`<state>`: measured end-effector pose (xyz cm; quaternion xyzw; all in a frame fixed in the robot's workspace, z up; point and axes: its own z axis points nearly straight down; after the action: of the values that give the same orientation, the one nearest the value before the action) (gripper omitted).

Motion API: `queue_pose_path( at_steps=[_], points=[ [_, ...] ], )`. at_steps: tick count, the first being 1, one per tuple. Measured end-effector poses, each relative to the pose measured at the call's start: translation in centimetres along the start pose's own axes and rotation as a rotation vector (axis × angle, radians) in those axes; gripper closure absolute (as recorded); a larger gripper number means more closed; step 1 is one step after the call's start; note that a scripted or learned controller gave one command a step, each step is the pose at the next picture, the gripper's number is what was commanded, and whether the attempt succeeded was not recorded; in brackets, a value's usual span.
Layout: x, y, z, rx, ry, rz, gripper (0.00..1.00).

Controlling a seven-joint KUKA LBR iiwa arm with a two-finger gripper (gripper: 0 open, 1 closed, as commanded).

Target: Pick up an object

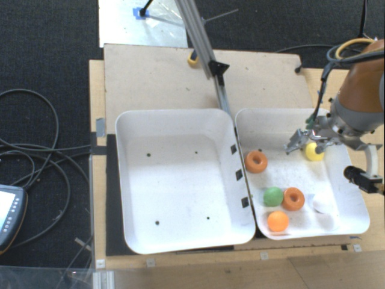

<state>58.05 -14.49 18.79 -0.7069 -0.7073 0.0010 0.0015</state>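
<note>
I am looking down at the jaws (304, 142) hanging low over the back of the right bin (346, 224), and I am reading them as partly spread, with metal fingers splaying toward the left of the view. Nothing is sitting between them that I can make out; I am not calling that a hold.

The nearest thing is the yellow ball (314, 152), lying just beside the jaws, slightly toward the front of the bin and toward the arm's side. From this slanted view I cannot tell whether it is touching a finger or merely tucked close under the wrist. It is round, so no long axis matters; what matters is that it is sitting off to one side rather than centred.

Further out, the orange ring (257, 161) is lying near the bin's left wall, well apart from the jaws. Nearer the front, a green ball (273, 196), a second orange ring (293, 198) and an orange ball (277, 221) are clustering together. The left bin (129, 125) is sitting alongside on the worktop (156, 77).

My judgement: I am needing a small shift toward the yellow ball before closing.
</note>
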Motion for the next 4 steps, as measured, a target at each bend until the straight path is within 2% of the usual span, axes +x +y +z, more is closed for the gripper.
queue_pose_path(
  at_steps=[1, 2, 3, 4],
  points=[
    [0.5, -0.2, 6.2, 0.001, 0.001, 0.0, 0.0],
    [0.4, 0.0, 4.7, -0.006, 0.0, 0.001, 1.0],
    [0.4, 0.6, 0.3, -0.01, -0.002, -0.004, 1.0],
    [1.0, 0.2, -5.8, -0.012, -0.002, -0.005, 1.0]
  ],
)
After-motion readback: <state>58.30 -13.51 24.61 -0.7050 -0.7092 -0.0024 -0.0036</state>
